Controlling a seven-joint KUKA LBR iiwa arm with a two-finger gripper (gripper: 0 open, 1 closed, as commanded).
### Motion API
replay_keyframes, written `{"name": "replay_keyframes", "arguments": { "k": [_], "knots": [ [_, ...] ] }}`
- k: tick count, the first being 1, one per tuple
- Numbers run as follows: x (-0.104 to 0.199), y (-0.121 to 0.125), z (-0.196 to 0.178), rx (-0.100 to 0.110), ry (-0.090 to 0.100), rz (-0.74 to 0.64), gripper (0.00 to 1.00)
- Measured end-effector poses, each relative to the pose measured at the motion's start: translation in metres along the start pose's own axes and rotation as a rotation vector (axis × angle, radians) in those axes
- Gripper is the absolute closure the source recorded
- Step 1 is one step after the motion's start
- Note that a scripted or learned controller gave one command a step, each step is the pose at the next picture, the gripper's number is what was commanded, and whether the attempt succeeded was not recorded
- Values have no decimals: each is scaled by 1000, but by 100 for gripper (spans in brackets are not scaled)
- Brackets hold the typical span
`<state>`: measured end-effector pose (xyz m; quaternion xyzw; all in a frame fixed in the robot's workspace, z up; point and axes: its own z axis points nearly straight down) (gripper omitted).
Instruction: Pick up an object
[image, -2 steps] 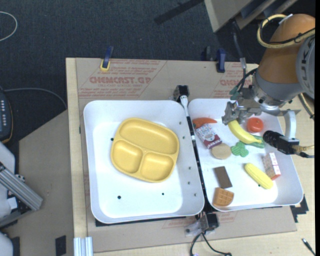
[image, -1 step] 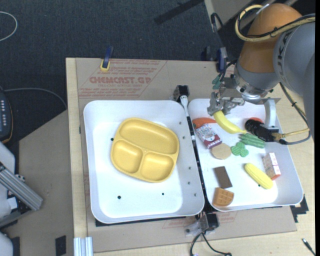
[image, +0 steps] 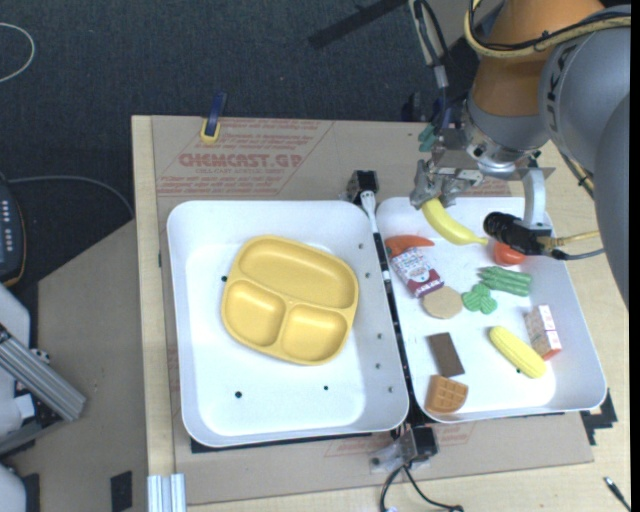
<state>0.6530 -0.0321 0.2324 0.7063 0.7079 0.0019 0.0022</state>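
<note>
Hand (image: 437, 187) low over banana (image: 448, 222) at right bin's (image: 590, 372) far-left corner; whether fingers apart or together, cannot tell. Risk: banana, seemingly close against bin wall, may roll from grasp.

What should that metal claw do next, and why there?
Probably drop a little lower and close. The pincer hangs right over the upper end of the banana at the far edge of the right bin, and the view shows nothing between its fingers.
</note>
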Motion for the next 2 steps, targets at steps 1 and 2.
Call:
{"name": "replay_keyframes", "arguments": {
  "k": [1,2],
  "knots": [
    [-10,-5,12,8,0,4,100],
    [-10,-6,6,4,-1,2,100]
  ]
}}
